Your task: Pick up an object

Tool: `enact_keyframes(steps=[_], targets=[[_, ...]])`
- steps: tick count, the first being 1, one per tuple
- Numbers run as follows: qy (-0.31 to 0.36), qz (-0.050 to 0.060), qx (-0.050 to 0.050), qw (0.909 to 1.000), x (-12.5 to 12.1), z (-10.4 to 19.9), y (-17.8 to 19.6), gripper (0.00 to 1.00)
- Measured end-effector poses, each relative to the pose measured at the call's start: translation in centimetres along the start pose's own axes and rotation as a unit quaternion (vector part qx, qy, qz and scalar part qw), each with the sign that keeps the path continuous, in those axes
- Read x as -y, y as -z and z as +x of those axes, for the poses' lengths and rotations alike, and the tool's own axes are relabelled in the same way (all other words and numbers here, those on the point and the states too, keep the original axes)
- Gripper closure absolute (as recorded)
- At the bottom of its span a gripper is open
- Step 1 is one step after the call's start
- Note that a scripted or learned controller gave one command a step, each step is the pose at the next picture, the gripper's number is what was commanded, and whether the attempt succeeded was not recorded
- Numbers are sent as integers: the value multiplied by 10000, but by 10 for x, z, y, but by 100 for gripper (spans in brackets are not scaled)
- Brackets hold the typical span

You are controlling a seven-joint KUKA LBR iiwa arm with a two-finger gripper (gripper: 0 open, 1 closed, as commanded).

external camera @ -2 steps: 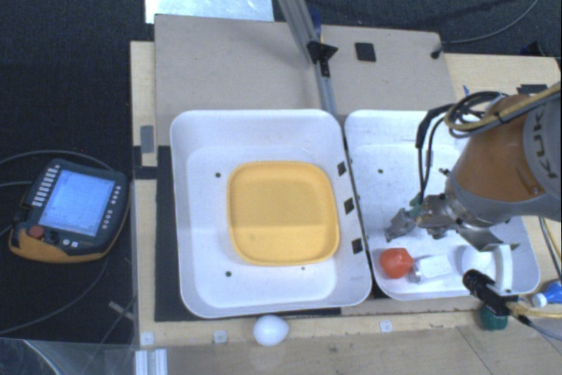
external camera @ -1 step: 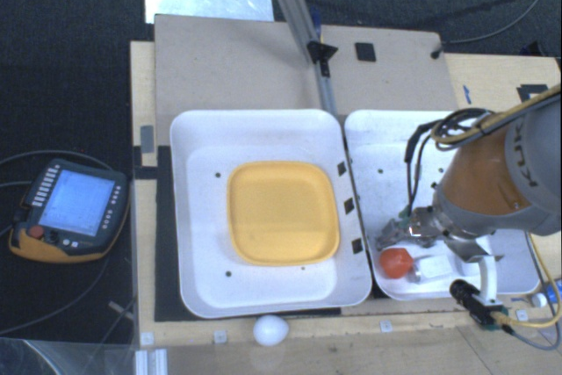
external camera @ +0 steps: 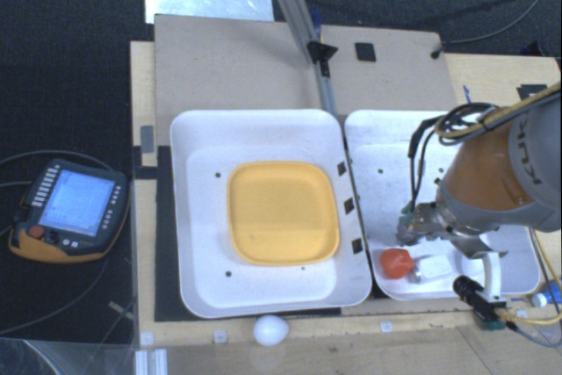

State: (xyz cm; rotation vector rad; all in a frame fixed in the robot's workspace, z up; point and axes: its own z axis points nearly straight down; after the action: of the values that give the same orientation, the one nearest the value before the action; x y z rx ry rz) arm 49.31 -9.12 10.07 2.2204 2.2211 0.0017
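A small red object [external camera: 396,263] lies near the front left corner of the right bin [external camera: 378,145]. Beside it on the right rests a small white block [external camera: 432,267]. My gripper [external camera: 413,231] hangs just above and behind the red object, under the grey and orange wrist [external camera: 483,180] that hides much of it. Nothing can be seen held in it.
The left bin [external camera: 198,189] holds a square yellow plate [external camera: 284,212]. A white egg-shaped object [external camera: 270,330] lies on the bench in front of the bins. A teach pendant [external camera: 70,208] sits far left. A slanted metal pole [external camera: 299,9] rises behind the bins.
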Motion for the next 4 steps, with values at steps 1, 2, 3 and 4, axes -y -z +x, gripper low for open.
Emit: enact_keyframes(steps=[1, 2, 3, 4], targets=[[0, -13, 3, 10000, -10, -3, 48, 100], [2, -13, 2, 10000, -8, -3, 90, 100], [1, -11, 2, 10000, -11, -7, 132, 100], [2, -6, 1, 10000, -12, -7, 160, 100]])
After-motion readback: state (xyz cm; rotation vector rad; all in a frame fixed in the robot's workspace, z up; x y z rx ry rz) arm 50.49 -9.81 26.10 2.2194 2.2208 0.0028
